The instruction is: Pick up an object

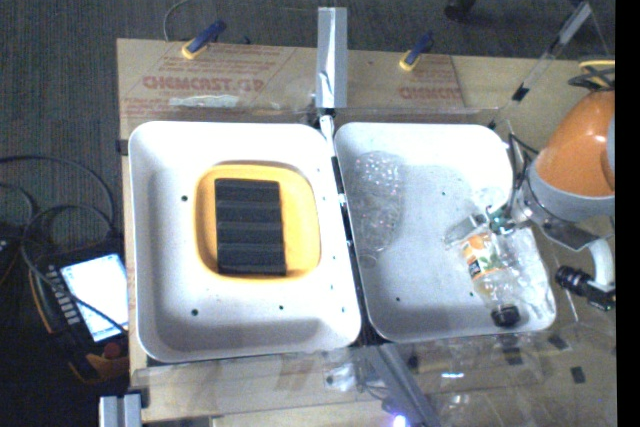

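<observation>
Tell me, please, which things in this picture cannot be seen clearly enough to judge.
- Gripper: its fingers blur into the clear bottle, so any grasp is unreadable.
- Bottle label: too small to read.
- Clear crumpled item in the right bin: transparent, kind unclear.
- Arm: cut off at the right.

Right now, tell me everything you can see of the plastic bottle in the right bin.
The plastic bottle is clear and looks crumpled, with an orange and white label near its upper end and a dark cap at its lower end. It lies on its side along the right wall of the right bin, cap toward the near right corner. The gripper is at its upper end.
</observation>
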Robot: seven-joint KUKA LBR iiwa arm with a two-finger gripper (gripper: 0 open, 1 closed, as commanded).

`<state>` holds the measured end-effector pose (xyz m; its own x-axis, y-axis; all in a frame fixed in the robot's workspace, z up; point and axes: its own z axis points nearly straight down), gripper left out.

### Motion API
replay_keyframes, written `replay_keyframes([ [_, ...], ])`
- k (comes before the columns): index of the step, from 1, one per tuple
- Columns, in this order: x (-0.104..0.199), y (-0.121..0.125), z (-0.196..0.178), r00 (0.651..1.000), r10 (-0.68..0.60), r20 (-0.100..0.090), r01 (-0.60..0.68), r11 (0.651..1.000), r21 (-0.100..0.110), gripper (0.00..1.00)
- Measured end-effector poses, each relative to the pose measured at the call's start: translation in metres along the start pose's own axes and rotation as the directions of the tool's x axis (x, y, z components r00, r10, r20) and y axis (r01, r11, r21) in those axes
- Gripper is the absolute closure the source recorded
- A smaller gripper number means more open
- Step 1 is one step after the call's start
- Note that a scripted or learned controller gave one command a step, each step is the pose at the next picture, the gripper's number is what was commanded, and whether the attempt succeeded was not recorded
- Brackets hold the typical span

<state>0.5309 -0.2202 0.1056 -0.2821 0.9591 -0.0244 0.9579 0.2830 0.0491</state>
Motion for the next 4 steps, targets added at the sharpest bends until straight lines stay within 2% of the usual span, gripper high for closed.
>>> replay_keyframes([
  [2,-0.002,0.002,0.001,0.999,-0.046,-0.006,0.046,0.999,0.01,0.0],
  [3,-0.002,0.004,-0.008,0.999,-0.047,-0.006,0.048,0.999,0.007,1.0],
  [4,0.033,0.048,-0.089,0.978,-0.208,-0.033,0.209,0.977,0.041,1.0],
])
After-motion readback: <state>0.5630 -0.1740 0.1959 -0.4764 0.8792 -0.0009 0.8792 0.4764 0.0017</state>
